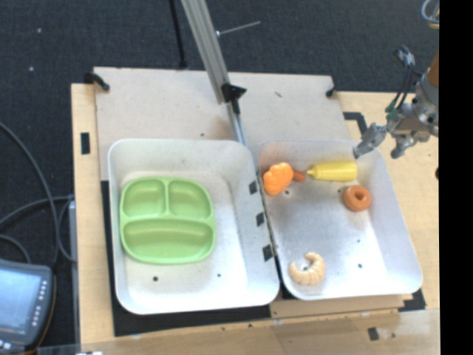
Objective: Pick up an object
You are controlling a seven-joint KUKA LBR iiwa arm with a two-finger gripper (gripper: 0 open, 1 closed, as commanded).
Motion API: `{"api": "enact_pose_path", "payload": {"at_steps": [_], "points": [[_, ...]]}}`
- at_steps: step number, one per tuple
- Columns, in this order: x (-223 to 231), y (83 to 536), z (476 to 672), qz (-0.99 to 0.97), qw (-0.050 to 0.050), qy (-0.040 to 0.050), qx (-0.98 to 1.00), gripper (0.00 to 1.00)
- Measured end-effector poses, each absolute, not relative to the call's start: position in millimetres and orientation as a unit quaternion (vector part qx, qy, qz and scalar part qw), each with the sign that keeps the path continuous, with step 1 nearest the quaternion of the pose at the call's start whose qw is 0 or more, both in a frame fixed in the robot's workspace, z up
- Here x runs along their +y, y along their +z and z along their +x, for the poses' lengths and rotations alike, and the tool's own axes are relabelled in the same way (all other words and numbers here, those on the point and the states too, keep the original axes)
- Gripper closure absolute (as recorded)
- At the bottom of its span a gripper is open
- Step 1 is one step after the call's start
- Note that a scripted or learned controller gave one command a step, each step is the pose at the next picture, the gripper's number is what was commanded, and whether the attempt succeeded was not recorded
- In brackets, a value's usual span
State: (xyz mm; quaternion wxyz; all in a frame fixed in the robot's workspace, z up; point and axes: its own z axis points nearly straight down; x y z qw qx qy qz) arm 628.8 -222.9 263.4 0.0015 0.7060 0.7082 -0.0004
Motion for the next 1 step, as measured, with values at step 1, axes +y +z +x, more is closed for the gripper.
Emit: {"api": "enact_pose_path", "payload": {"at_steps": [1], "points": [[-223.3,275.3,629.6,0.703,0.004,-0.0007,0.711,1.0]]}}
